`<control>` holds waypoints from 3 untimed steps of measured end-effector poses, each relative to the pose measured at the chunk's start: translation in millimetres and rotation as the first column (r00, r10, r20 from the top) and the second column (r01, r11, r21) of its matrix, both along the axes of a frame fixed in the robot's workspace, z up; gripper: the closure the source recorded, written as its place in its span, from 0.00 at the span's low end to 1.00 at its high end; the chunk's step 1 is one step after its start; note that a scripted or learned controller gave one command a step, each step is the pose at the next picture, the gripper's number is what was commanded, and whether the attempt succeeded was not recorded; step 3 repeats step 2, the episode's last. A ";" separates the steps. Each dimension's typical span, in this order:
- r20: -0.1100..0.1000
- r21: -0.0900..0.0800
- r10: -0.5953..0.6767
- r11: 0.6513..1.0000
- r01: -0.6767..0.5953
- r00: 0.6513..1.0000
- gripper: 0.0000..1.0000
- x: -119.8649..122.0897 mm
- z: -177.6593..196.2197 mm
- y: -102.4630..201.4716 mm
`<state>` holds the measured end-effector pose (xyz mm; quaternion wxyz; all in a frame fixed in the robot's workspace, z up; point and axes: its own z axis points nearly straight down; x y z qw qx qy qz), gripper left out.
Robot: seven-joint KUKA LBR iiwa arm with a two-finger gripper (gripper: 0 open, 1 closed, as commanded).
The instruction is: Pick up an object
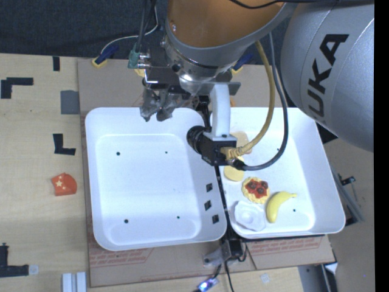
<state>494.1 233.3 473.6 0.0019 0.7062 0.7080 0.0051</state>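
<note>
Bench left edge carries a small red object (pixel 64 184), well apart from both bins. Next comes the left bin (pixel 146 187), with the gripper (pixel 159 110) hanging over its far rim; its dark fingers look close together with nothing visible between them. The pickable pieces lie to its right and nearer the camera, in the right bin's (pixel 316 169) near half: a yellow slice (pixel 234 173), a round tart (pixel 256 188), a white piece (pixel 250 216), and a banana (pixel 278 203) lying slantwise. The wrist camera housing (pixel 209 143) and cable (pixel 267 135) hang between.
</note>
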 end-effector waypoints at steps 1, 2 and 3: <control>-0.004 -0.002 0.000 1.000 0.000 1.000 1.00 28.4 64.3 0.0; -0.012 -0.005 0.000 1.000 0.000 1.000 1.00 -11.6 61.4 -0.1; -0.012 -0.005 0.000 1.000 0.000 1.000 1.00 -11.6 61.4 -0.1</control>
